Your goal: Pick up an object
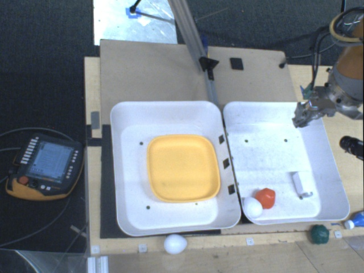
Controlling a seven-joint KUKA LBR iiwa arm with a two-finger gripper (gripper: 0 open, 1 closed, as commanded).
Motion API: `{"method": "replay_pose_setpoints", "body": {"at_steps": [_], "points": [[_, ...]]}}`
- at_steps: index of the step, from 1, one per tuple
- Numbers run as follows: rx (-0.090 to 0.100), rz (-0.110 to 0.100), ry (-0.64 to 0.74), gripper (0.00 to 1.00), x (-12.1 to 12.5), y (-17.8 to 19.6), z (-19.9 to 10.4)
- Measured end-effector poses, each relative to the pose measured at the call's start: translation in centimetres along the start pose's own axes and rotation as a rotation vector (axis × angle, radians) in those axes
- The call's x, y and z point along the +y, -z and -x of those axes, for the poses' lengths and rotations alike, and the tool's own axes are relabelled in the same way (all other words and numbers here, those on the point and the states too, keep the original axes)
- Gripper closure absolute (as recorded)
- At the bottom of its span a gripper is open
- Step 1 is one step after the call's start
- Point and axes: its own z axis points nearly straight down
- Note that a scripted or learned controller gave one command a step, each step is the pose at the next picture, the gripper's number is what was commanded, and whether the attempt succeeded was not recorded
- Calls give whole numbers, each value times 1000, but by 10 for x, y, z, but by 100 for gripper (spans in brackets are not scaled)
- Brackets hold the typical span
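The right bin point(273, 152) holds a small red-orange object point(265, 197) near its front edge, a white ball point(252, 207) touching it at the front left corner, and a small grey-white bracket-like piece point(300, 185) to the right. My gripper point(302, 117) hangs over the bin's far right rim, well behind those objects, with nothing visible between its fingers. The left bin point(128, 152) carries a yellow square plate point(183, 167) in its middle.
A white egg-shaped object point(175, 244) lies on the bench in front of the left bin. A dark green ball point(319, 234) and a blue-tipped item point(357, 220) sit off the right bin's front corner. A teach pendant point(44, 165) rests at far left.
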Motion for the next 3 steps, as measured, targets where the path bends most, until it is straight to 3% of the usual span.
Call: {"method": "replay_pose_setpoints", "body": {"at_steps": [3], "points": [[2, -5, 4, 100, 36, -3, -156]]}}
